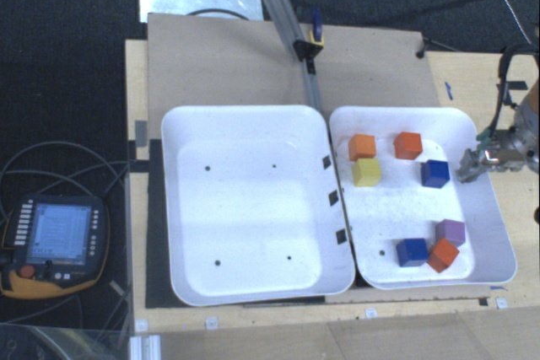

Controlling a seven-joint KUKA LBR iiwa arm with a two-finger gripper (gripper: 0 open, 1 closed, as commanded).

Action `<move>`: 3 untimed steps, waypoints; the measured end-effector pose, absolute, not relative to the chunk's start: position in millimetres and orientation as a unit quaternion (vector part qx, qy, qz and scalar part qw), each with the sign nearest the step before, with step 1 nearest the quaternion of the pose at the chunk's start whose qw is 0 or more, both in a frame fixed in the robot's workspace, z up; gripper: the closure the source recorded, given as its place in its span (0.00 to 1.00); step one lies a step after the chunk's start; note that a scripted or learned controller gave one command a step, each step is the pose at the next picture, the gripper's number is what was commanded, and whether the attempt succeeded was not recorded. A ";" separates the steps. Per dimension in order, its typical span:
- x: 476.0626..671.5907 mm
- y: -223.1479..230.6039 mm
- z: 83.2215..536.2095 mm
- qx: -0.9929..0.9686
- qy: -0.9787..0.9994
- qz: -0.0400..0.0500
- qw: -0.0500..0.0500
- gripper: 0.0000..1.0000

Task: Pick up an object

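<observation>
Gripper (pixel 469 165) hangs at the right bin's (pixel 498 244) rim, finger state unclear; descending here risks striking the wall and missing the blue cube (pixel 435 173).

Left bin (pixel 253 206) is lying open across its whole floor. Right bin (pixel 485 206): seven cubes are crowding its far and near ends, leaving a bare strip across the middle. Gripper (pixel 469 164) is hanging over the right rim, just beside the blue cube (pixel 435 174).
</observation>
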State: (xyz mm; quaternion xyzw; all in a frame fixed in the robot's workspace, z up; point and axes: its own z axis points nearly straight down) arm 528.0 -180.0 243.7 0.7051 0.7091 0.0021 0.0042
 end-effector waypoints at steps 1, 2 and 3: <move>559.8 -127.3 244.3 0.703 0.711 0.002 0.002 1.00; 583.3 -77.4 252.5 0.703 0.711 0.002 0.001 1.00; 608.4 -26.3 239.8 0.703 0.711 0.002 0.001 1.00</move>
